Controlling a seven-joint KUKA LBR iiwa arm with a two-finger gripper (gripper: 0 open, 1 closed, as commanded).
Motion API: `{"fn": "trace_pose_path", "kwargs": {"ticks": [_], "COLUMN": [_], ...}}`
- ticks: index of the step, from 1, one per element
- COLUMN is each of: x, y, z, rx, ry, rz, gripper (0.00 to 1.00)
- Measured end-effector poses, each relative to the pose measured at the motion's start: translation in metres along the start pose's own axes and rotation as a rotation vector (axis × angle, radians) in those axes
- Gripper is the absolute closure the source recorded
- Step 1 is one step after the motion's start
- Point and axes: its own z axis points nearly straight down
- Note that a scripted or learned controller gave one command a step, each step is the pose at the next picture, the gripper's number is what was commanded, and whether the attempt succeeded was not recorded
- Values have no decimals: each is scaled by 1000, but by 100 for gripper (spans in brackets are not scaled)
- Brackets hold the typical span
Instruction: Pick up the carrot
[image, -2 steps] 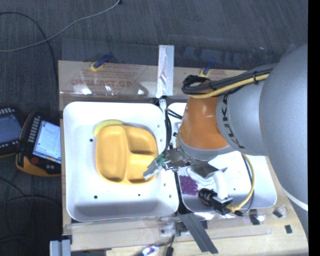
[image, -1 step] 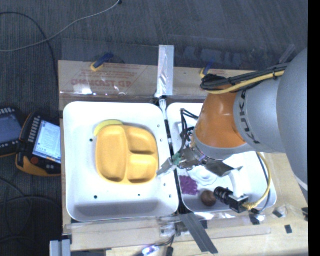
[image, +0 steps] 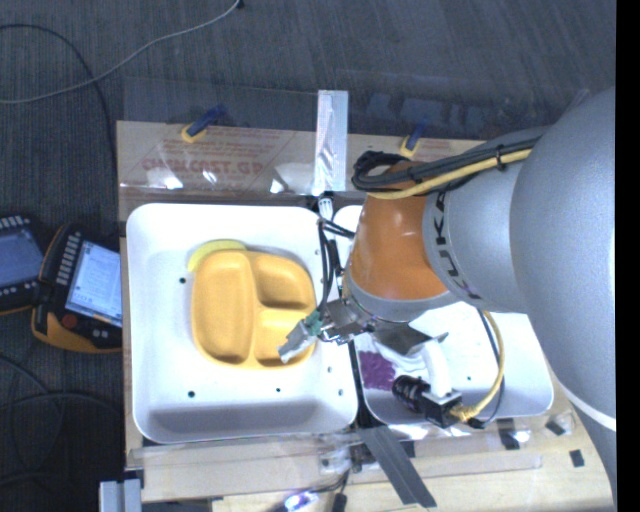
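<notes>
Over the right side of the left bin you find the gripper, its tip at the near right rim of a yellow tray; from this slant you cannot tell whether it is spread or pressed together. Tray: divided, one long compartment on its left and smaller ones on its right, lying about mid-bin; a paler yellow edge shows at its far left corner. Green bit: small, just beside the gripper on the wrist side; you cannot tell whether it belongs to the carrot or to the robot, so the carrot's place cannot be fixed from this view. Arm: grey, entering from the right and covering much of the right bin, with its orange band above the wall between the two bins. Purple thing: small and knobbly, in the right bin near its left wall, apart from the gripper. Bench: bears both bins side by side, with two clamps at its far edge. Pendant: left of the bench, on the dark floor, screen lit
</notes>
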Motion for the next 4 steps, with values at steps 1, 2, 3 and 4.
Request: {"fn": "trace_pose_path", "kwargs": {"ticks": [1, 2, 3, 4], "x": [-13, -55, -1, -47], "y": [-4, -17, 0, -14], "z": [0, 0, 0, 0], "rx": [-1, -1, 1, -1], "ry": [0, -2, -1, -1], "rz": [295, 234, 167, 470], "gripper": [0, 0, 0, 0]}}
